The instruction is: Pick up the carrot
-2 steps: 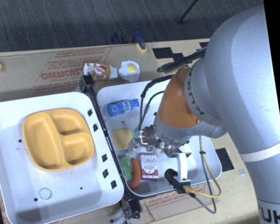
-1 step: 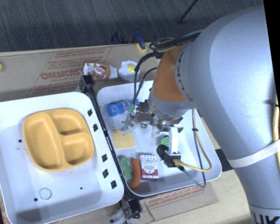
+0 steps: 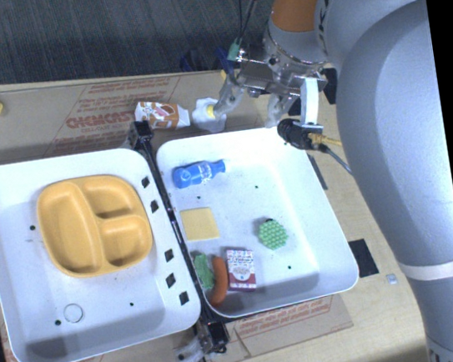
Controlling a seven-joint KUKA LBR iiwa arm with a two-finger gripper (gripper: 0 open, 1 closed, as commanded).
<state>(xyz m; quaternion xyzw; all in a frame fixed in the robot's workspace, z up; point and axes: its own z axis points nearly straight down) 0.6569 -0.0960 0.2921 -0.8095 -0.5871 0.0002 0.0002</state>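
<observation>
The carrot [image 3: 219,280], orange with a green top, lies in the near left corner of the right bin [image 3: 322,229], against the wall. A red and white packet [image 3: 240,268] lies right beside it. My gripper [image 3: 251,105] hangs over the far edge of the right bin, well away from the carrot. Its two fingers [image 3: 225,98] are spread apart and open, with nothing between them.
The right bin also holds a blue bottle [image 3: 197,173], a yellow cheese slice [image 3: 199,223] and a green knobbly ball [image 3: 272,233]. A yellow divided plate [image 3: 94,223] sits in the left bin [image 3: 21,333]. A small carton [image 3: 157,114] and a white and yellow object [image 3: 208,113] lie behind the bins.
</observation>
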